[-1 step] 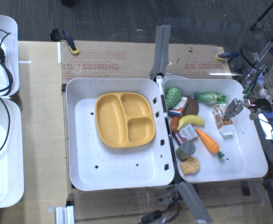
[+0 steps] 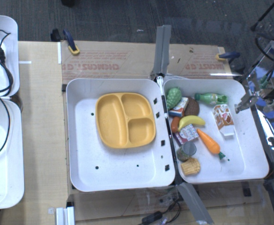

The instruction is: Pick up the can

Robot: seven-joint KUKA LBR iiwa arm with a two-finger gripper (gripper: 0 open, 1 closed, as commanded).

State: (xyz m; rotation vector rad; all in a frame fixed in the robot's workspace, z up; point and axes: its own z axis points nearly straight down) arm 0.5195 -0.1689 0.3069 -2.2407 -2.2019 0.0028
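Two white bins sit side by side on a cardboard-covered wooden bench (image 2: 38, 125) above dark carpet. The can (image 2: 188, 149) lies in the right bin (image 2: 249, 165) among toy food, beside a carrot (image 2: 208, 142). The gripper (image 2: 243, 105), possibly blurred at the bin's right rim, grasps nothing visible.

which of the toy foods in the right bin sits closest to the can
The corn cob, lying just below the can in the camera view; the carrot lies farther right.
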